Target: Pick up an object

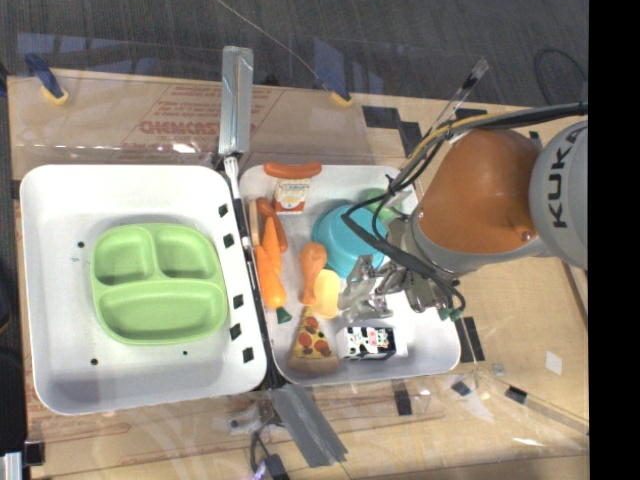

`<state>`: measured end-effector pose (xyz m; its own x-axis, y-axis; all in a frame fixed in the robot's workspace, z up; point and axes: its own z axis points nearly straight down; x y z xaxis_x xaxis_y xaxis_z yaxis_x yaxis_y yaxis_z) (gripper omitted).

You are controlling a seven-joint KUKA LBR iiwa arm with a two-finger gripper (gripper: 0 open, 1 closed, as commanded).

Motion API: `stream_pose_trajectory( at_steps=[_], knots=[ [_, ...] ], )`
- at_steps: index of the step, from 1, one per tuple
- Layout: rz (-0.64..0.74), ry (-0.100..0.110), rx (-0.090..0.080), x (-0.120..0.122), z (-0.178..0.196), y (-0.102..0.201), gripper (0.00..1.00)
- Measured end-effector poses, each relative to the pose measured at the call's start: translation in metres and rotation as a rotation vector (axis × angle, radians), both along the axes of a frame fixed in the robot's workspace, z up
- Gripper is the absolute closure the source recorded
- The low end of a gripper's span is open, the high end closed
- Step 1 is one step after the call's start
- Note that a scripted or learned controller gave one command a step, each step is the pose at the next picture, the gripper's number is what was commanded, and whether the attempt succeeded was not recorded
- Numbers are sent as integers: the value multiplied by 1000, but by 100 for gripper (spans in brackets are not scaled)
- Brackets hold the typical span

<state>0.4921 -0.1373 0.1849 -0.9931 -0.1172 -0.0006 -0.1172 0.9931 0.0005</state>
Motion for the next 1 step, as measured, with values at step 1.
stream_pose_trajectory(
  at_steps=[1],
  knots=[
    [-287,-1,1,16,7,111,100]
  ],
)
